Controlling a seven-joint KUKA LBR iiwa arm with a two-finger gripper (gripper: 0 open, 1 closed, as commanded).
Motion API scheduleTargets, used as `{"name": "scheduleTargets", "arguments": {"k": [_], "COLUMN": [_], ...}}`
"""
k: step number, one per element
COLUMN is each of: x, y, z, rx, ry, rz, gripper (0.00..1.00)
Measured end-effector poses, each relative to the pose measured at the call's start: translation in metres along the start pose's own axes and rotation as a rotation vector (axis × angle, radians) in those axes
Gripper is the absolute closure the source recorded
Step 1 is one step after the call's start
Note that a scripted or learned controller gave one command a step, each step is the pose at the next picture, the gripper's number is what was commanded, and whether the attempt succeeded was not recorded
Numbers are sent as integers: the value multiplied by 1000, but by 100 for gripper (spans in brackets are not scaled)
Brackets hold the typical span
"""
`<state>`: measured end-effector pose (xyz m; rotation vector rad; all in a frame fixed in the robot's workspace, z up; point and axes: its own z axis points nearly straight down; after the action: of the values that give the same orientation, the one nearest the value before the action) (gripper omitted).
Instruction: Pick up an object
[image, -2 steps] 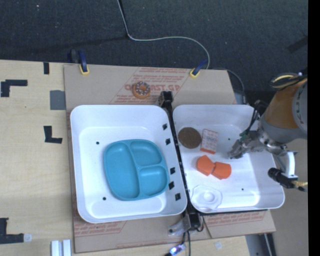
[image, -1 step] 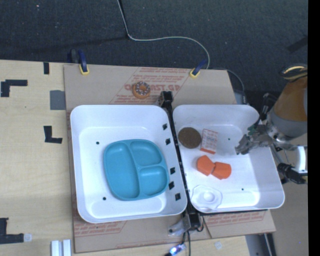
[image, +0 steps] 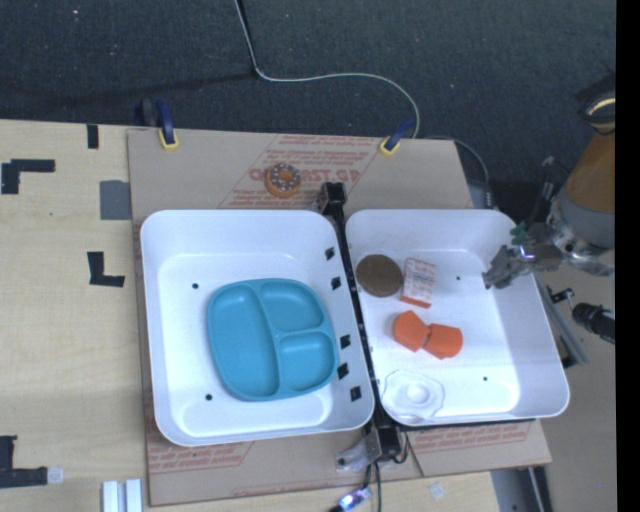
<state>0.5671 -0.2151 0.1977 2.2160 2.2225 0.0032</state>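
Two shallow white bins side by side on a cardboard-covered bench. Left bin (image: 160, 330): one teal divided tray (image: 270, 336). Right bin (image: 530, 340): brown round disc (image: 379, 275) near the dividing wall; small white-and-red packet (image: 419, 281) just beside the disc; orange object (image: 427, 334) near the bin's middle; clear, pale round item (image: 413, 394) at the near edge.

Gripper (image: 503, 270) over the right bin's far-right rim, on the grey arm (image: 590, 225) entering from the right. Nothing between the fingers; open or closed state too blurred to tell. Well apart from every object in the bin.

Step in hand, as judged: approach, with no grasp begun and no target yet evident from the pose. Nearest candidates: packet and orange object.

Next move, as judged: travel leftward into the bin, centring above one object, then descent with the fingers set across its short side.

Orientation: orange object apparently two-lobed, long axis roughly left to right, dipping slightly toward the lower right; grasp best taken across that axis. Packet: long axis roughly from far to near, slightly tilted. Disc: round, no preferred axis.
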Motion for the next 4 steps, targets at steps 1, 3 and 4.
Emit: {"name": "scheduleTargets", "arguments": {"k": [1,3,4], "x": [1,113,164], "y": [1,3,3], "z": [-52,-34,-41], "rx": [1,6,4], "ry": [0,2,3], "rz": [1,-3,-3], "gripper": [100,100,100]}}
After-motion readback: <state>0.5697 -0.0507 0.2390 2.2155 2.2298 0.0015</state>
